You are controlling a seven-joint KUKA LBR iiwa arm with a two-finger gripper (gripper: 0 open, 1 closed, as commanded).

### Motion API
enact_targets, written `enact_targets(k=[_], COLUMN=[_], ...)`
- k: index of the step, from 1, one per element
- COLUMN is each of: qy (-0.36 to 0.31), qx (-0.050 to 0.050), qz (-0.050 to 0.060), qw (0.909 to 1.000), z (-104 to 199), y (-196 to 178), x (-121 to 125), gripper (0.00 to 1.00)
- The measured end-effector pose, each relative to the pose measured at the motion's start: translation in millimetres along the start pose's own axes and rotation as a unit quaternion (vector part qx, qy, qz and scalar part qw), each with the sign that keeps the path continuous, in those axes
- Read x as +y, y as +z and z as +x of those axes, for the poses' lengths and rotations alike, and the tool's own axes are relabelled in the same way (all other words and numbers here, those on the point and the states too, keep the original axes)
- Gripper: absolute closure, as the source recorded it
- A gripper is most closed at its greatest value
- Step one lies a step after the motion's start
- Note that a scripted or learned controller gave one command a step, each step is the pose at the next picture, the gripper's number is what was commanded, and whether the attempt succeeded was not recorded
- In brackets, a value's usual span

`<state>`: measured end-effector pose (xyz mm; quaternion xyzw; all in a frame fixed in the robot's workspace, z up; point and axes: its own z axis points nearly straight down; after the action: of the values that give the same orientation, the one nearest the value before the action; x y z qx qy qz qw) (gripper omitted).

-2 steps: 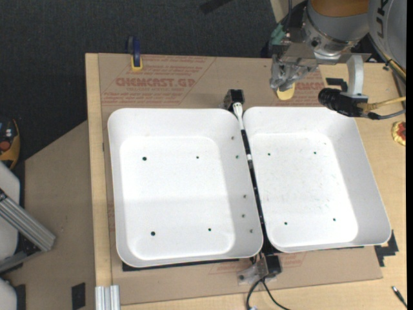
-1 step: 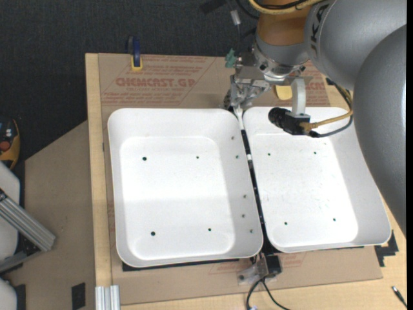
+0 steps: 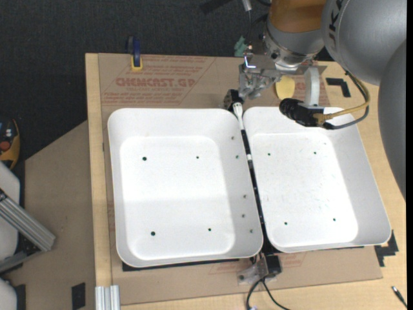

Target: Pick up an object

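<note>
The arm reaches in from the right, its orange band at the far edge of the view. The gripper hangs just beyond the far rim of the two bins, above the seam where they meet. Whether it is wide, narrow or holding anything cannot be told. A small yellow object lies on the bench just right of the gripper, at the far rim of the right bin. The left bin sits alongside, touching it.
</note>
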<state>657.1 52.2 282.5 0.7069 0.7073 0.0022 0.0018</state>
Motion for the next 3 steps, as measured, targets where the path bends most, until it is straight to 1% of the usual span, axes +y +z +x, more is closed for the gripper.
enact_targets(k=[1, 2, 3], qy=[0.002, -0.002, -0.002], qx=[-0.001, 0.0, 0.001], qz=[-0.001, 0.007, -0.007], qw=[1.0, 1.0, 1.0], z=[-39.5, 4.7, 44.5], y=[-37.0, 38.4, -103.4], x=[3.5, -3.3, 11.5], gripper=[1.0, 1.0, 1.0])
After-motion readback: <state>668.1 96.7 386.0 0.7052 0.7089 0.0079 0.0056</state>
